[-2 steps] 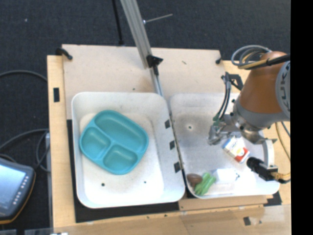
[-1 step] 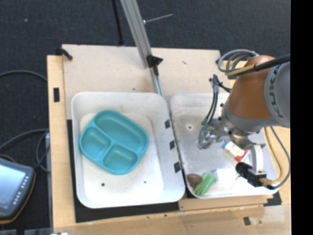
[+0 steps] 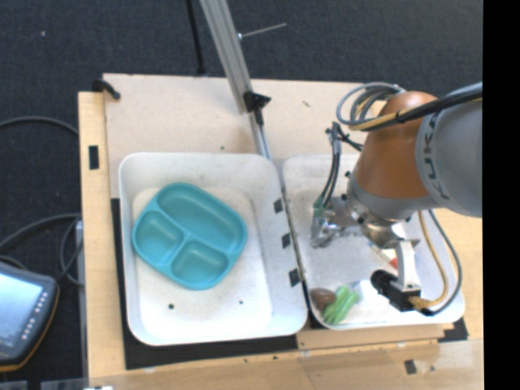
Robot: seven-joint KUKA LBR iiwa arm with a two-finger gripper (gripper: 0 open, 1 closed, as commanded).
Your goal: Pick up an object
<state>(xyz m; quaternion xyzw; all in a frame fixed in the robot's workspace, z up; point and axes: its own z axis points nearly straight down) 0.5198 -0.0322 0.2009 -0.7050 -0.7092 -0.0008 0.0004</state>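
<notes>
Objects for the pick sit in the near-left corner of the right bin [image 3: 305, 173]: a green piece [image 3: 344, 303] and a brown lump [image 3: 322, 297], touching or very nearly so, both tight to the bin wall; on my screen neither is lifted, both lie on the bin floor; the gripper [image 3: 323, 227] hangs further back in the same bin, near its left wall, apart from both pieces and with nothing in it that I can see; whether it is open or closed I cannot tell from this angle; so I judge the task barely begun: approach, grasp and lift are all left; the left bin [image 3: 260, 299] holds a teal plate [image 3: 188, 234], divided in three, lying flat and well apart from the gripper; another candidate, though wide and flat, so likely hard to grip; the arm [image 3: 439, 153] covers much of the right bin's far side, so I cannot say what lies beneath; a metal post [image 3: 231, 47] rises from the bench [image 3: 162, 112] behind the bins; the real obstacle, to my mind, is the corner: the two pieces crowd each other and the wall, leaving little room to close on one
</notes>
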